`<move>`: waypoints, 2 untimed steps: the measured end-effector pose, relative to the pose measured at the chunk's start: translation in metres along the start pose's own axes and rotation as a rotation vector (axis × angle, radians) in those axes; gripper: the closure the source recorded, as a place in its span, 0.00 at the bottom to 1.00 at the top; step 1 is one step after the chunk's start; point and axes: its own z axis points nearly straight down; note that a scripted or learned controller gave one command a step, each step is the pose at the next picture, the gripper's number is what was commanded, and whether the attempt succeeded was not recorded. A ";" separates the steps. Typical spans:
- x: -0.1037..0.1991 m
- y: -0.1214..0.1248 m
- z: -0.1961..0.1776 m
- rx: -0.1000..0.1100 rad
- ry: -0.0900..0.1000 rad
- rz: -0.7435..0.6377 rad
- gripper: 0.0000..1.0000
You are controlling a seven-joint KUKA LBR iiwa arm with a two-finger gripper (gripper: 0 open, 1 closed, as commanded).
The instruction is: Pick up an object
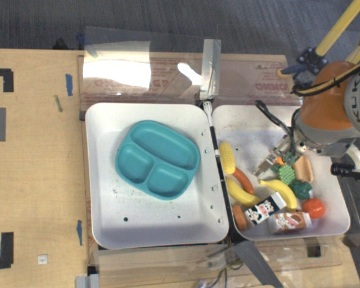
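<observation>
1. I have the two-finger gripper down inside the right shallow white bin. Its metal fingers look spread apart with nothing between them, so I read it as open and not yet holding anything.
2. No single target is named. The candidates all sit in a clutter just below and to the right of the tips.
3. Nearest pieces: the small green ridged plastic toy is just right of the tips, and the tan bread-roll-shaped toy sits beyond it, under the wrist.
4. Below the tips lies the curved yellow plastic banana. To their left are the yellow corn cob toy and the reddish sausage toy, with a second yellow banana further down.
5. Farther below: the black-and-white patterned milk carton toy, the white bottle toy with a brown label and the round red tomato toy.
6. My judgement: go for the green ridged toy or the upper banana. Both are closest and need the least travel.
7. Doing it well: centre the open jaws over one item only, align them across its narrow axis, and descend straight. These pieces touch, so an offset finger will likely shove a neighbour.
8. The teal three-compartment plastic plate in the left white bin is well to the left of the gripper. I'd ignore it.
</observation>
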 end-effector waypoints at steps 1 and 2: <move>-0.003 0.003 -0.013 -0.008 -0.011 0.000 1.00; 0.059 -0.058 -0.002 -0.004 -0.004 0.041 1.00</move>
